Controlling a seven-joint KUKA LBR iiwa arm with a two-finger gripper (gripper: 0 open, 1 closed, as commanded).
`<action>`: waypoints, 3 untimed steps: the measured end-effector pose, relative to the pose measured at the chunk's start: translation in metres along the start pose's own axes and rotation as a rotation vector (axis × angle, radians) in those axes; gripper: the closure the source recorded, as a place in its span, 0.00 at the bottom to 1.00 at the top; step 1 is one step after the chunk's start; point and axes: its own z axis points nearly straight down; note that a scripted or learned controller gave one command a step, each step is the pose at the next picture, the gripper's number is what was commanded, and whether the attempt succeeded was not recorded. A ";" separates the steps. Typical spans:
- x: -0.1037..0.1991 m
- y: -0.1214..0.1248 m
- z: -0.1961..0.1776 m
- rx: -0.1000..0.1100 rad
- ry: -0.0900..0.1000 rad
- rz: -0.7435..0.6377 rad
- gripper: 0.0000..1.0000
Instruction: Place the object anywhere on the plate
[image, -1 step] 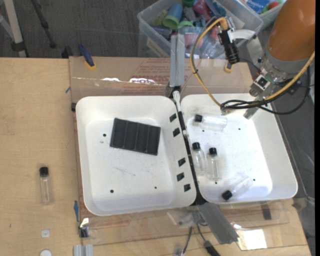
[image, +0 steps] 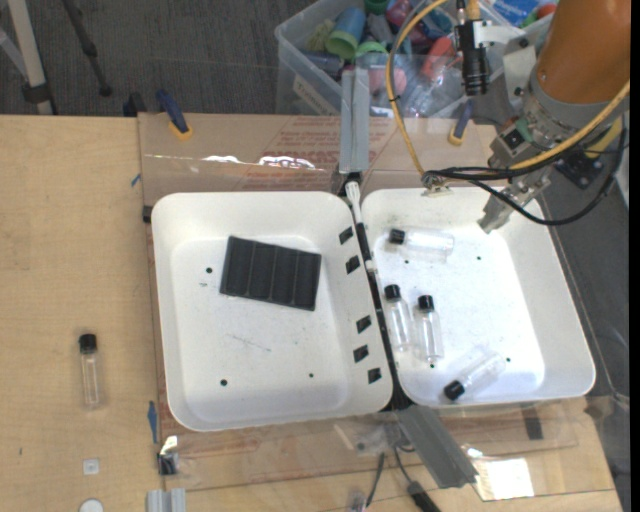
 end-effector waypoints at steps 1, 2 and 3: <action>-0.069 -0.011 0.056 -0.004 0.000 0.284 1.00; -0.148 -0.031 0.072 -0.003 0.001 0.711 1.00; -0.180 -0.070 0.112 -0.001 -0.002 0.261 1.00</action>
